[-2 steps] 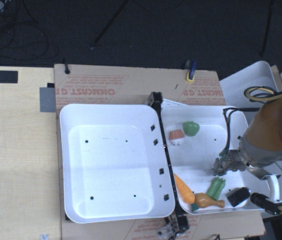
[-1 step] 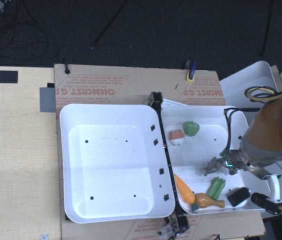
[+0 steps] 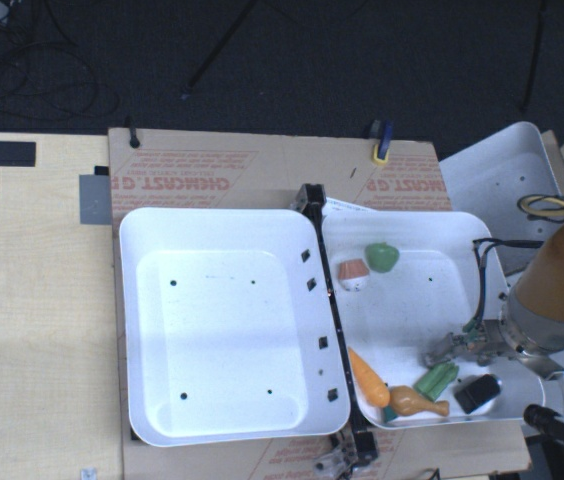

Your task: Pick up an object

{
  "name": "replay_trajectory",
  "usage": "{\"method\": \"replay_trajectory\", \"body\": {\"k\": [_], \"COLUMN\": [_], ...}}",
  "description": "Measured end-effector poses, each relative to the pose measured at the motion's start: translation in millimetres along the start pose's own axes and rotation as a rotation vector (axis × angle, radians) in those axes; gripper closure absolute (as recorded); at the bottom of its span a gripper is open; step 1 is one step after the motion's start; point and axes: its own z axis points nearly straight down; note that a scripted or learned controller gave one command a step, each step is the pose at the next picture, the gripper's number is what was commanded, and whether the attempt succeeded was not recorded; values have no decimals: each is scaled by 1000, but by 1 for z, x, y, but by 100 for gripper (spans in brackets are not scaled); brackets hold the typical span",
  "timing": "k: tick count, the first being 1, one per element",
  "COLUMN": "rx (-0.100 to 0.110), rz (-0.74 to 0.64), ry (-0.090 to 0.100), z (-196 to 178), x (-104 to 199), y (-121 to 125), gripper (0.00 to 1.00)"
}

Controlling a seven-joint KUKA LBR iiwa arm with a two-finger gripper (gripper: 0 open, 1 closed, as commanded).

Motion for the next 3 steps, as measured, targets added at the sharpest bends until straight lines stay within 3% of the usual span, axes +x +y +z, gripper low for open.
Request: {"method": "replay_trajectory", "body": {"k": [1,2,3], "rx": [-2,-8,-5], "rz": [3,-10,-4], "ry": [0,1,-1], "z": [-11,-54,-88], "x": [0,50,50], "y": [1,59,86], "gripper": [100,100,100]}}
